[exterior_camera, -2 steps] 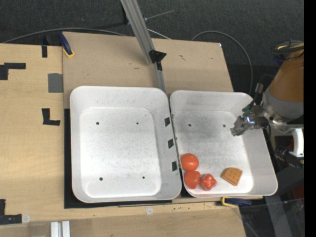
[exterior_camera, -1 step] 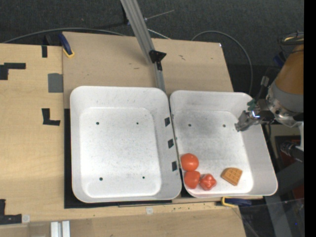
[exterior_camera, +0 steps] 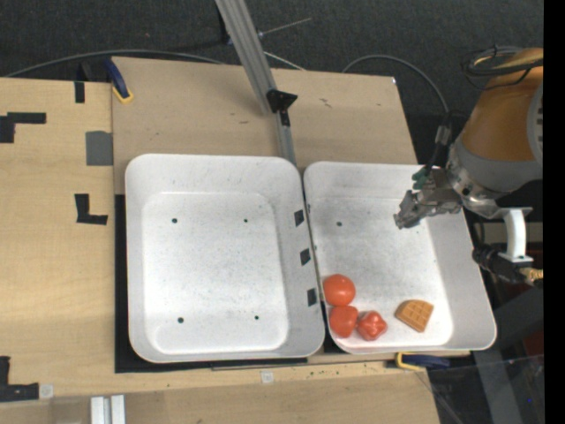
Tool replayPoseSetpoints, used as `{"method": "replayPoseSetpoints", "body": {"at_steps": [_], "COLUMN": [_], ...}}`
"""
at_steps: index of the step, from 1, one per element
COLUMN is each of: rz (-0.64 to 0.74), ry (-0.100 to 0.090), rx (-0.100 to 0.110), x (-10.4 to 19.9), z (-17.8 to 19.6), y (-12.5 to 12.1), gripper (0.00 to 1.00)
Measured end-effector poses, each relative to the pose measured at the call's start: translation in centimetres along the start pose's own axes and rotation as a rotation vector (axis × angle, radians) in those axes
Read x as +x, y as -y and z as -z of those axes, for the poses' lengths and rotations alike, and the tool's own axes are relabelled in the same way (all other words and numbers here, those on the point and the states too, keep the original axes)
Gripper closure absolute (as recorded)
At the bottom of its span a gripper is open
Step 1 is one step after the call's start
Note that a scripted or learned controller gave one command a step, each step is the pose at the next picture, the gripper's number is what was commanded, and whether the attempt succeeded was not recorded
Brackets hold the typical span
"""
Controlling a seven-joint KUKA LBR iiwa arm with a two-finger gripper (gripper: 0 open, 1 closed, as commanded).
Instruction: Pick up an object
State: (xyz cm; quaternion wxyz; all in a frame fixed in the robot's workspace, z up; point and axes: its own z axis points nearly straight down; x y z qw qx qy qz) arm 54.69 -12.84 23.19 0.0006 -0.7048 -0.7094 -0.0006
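At three o'clock of the frame, over the right bin (exterior_camera: 388,184) near its upper right rim, hung the hand (exterior_camera: 413,212), dark and small, fingers pointing down and to nine o'clock; too blurred to tell whether wide or narrow, and nothing seen between them. Behind it, toward two o'clock, sat the grey wrist and the orange band of the arm (exterior_camera: 505,122).

At six o'clock from the hand, well apart, lay three red pieces and one tan one along the bin's lower edge: a round orange-red tomato (exterior_camera: 339,289) by the left wall, a second red fruit (exterior_camera: 343,321) touching it just below, a lumpy red piece (exterior_camera: 372,326) just beside that, and a tan waffle-like biscuit (exterior_camera: 415,314) near them toward three o'clock. All resting on the bin floor, none lifted.

At nine o'clock, side by side with the first, stood the left bin (exterior_camera: 141,237). Under both, the pale wooden surface (exterior_camera: 53,263), with black tape marks at its left and a grey metal pole (exterior_camera: 252,47) slanting in from twelve o'clock.
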Motion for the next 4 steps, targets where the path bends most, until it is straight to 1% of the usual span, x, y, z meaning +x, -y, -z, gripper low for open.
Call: {"method": "replayPoseSetpoints", "body": {"at_steps": [1, 2, 3, 4], "rz": [0.000, -0.001, 0.000, 0.001], "ry": [0.000, 0.001, 0.000, 0.000], "rx": [0.001, 0.002, 0.001, 0.000], "x": [4.6, 9.6, 14.6, 19.7], "z": [-0.4, -1.5, -1.0, 0.1], "y": [-2.8, -4.3, -5.2, -6.7], "gripper": [1.00, 1.00, 1.00, 1.00]}}
